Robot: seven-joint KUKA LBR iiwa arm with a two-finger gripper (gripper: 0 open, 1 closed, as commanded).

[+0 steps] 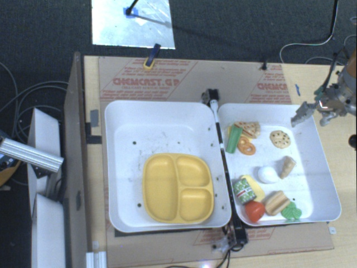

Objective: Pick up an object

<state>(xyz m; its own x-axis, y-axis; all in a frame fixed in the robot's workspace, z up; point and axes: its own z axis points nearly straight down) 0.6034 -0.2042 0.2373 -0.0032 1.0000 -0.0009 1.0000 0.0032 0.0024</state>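
The right bin [326, 166] holds several toy foods. At its far left lie a green pickle [232, 138], a waffle piece [249, 128] and an orange pretzel [246, 147]. A cookie [280, 139] lies further right. A white egg [268, 174] and a bread chunk [287, 166] sit mid-bin. A small can [244, 190], a red tomato [255, 211], a bun [275, 202] and a green leafy piece [290, 211] lie along the near side. My gripper [313, 115] hovers over the bin's far right corner, above and right of the cookie. It is open, with nothing between its fingers.
The left bin [120, 144] holds a yellow divided plate [178, 187] near its front. A divider clip [212, 97] sits where the bins meet at the back. Cardboard [167, 77] lies under both bins. Cables run along the far right.
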